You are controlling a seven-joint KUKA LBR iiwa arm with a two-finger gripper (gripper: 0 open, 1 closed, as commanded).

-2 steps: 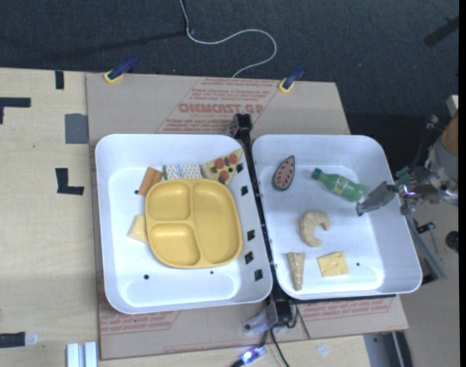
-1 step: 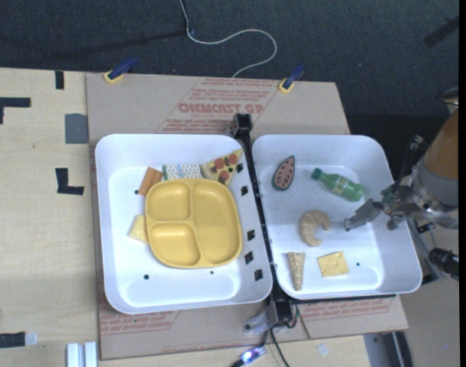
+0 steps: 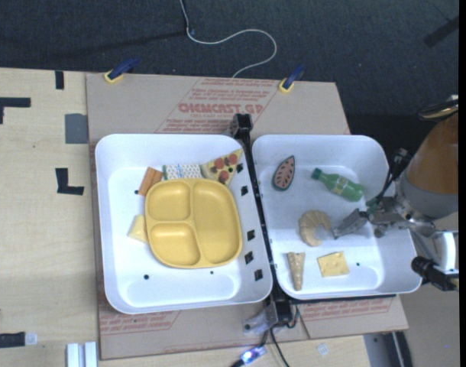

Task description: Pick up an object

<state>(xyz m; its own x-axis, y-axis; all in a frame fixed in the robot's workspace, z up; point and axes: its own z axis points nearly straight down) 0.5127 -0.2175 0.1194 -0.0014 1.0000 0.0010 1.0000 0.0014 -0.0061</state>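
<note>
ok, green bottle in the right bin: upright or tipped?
Tipped. The green bottle lies on its side on the right bin floor, cap toward the watermelon slice.

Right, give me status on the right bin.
Tool low in right bin, beside round tan bread piece. Nothing seen held. Green plastic bottle close behind.

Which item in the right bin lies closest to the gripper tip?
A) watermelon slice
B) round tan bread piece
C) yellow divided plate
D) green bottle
B: the gripper reaches in from the right and its tip sits just beside the round tan bread piece in the right bin, while the green bottle and watermelon slice lie farther up.
</note>
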